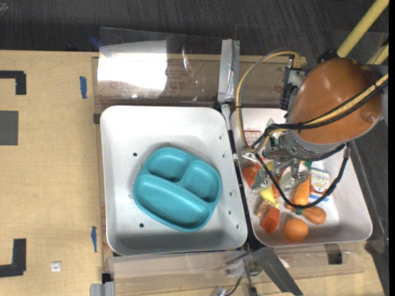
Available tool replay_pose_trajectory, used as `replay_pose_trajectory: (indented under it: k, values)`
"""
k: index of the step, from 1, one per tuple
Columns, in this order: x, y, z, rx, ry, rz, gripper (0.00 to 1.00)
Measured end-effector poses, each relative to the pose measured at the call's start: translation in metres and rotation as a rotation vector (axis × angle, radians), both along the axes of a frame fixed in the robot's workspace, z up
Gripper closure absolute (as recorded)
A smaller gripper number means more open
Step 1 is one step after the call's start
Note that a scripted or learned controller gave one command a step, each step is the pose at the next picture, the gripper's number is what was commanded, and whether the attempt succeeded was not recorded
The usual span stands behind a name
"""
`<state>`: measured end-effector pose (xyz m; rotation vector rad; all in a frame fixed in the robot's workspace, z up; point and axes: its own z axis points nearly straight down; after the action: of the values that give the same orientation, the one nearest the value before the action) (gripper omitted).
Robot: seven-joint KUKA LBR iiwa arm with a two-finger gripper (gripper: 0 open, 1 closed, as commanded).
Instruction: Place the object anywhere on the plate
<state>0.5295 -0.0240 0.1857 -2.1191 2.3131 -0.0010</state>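
A teal plate [178,187] with three compartments lies in the left white bin [117,128], and nothing rests on it. My gripper [279,176] hangs low over the right bin [352,227], down among a pile of toy foods. Right beside it are a yellow piece [268,195], an orange carrot [301,192] and a red-orange piece [250,176]. Cables and the wrist hide its tips, so I cannot see whether any item sits in it.
Near the right bin's front lie an orange ball [296,229], a red-orange fruit [314,215] and a brownish wedge [270,219]. A white packet [320,180] lies by the carrot. The orange-banded arm [336,100] covers the bin's back. A raised rim [233,165] divides the bins.
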Motion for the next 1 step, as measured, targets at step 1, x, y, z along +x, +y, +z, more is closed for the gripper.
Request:
replay_pose_trajectory:
  k: [1]
  values:
    - [0.0297, 0.0697, -0.0003, 0.004, -0.001, 0.024, 1.00]
